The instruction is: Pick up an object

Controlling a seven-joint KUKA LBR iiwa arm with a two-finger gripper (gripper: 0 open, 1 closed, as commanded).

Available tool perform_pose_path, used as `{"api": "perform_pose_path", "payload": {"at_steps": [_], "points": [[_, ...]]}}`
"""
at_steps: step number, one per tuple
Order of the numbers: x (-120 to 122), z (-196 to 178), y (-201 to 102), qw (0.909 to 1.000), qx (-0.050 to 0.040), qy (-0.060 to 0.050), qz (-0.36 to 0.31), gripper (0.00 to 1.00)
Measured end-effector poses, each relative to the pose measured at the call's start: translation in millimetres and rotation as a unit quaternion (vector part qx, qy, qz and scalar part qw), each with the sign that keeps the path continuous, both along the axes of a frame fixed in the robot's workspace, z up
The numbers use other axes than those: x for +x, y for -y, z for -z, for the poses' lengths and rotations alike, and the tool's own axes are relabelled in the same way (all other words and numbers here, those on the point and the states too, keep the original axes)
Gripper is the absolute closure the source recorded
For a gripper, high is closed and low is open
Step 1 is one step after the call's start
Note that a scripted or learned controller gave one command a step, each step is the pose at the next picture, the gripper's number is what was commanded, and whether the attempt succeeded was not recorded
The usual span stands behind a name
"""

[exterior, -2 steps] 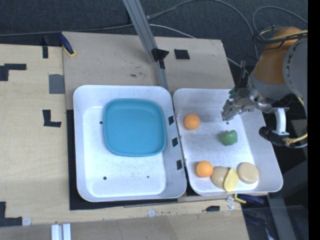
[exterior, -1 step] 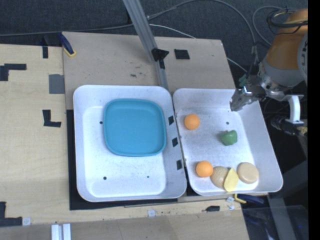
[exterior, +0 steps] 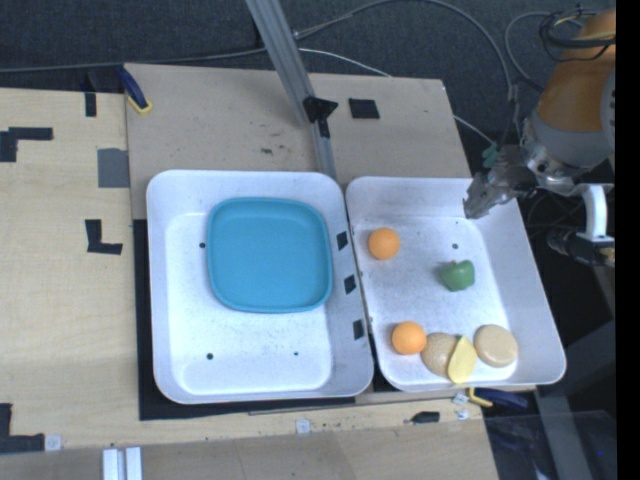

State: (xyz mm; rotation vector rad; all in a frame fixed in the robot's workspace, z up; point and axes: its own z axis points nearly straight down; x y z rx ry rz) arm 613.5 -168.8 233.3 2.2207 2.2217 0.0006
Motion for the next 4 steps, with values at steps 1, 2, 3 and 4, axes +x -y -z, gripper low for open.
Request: {"api": "perform_pose_path", "payload": {"at_steps": [1, 2, 3, 4], "points": [[-15, -7, -58, 1.0000, 0.0005, 0.000, -0.002, 1.00], [-29, -15, -109, 1.0000, 0.0006, 0.000, -0.002, 1.00], [-47, -18, -166, 1.0000, 0.0006, 0.000, -0.002, 1.00], [-67, -7, -210, 1.0000, 0.0002, -0.001, -0.002, 1.00]]}}
